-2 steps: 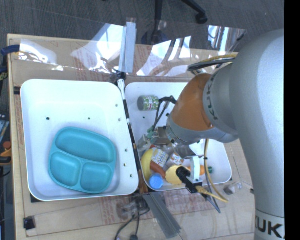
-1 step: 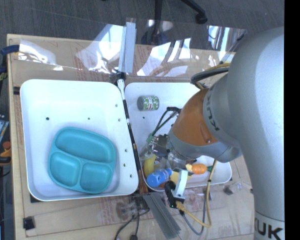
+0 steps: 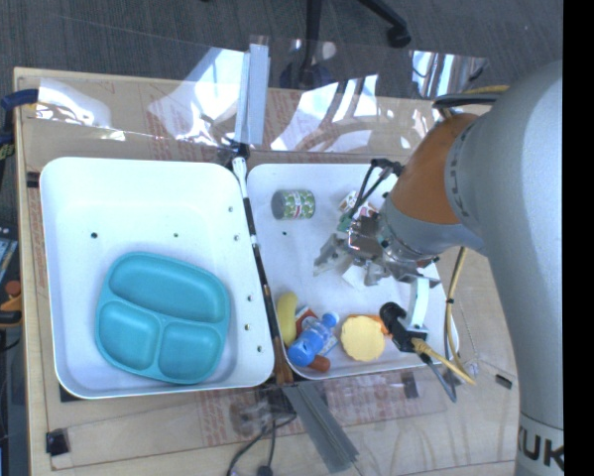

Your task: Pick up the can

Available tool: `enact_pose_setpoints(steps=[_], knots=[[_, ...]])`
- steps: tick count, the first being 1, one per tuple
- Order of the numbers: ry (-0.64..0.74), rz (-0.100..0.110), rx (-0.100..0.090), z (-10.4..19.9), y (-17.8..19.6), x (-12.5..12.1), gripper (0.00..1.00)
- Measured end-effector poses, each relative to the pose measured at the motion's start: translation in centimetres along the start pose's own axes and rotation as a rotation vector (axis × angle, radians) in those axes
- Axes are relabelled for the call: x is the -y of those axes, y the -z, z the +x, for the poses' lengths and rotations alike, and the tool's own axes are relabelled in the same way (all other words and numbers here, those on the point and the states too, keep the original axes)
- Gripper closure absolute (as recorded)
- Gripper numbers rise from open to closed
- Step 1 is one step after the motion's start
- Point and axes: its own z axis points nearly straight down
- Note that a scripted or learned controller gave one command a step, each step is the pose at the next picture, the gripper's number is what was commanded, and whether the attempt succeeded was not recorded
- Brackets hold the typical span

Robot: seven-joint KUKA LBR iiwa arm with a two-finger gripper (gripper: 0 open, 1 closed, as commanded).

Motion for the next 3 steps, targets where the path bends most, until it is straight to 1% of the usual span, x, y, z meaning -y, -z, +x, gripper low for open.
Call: enact_pose_setpoints(steps=[1,2,3], knots=[[0.14,-0.025,-0.002,-0.4,-3.5,5.5,0.0],[-0.009,0.0,0.0,4.9,-3.3,-3.7,0.0],[-0.288,0.005,0.0,6.6,-4.5,2.0,0.0]])
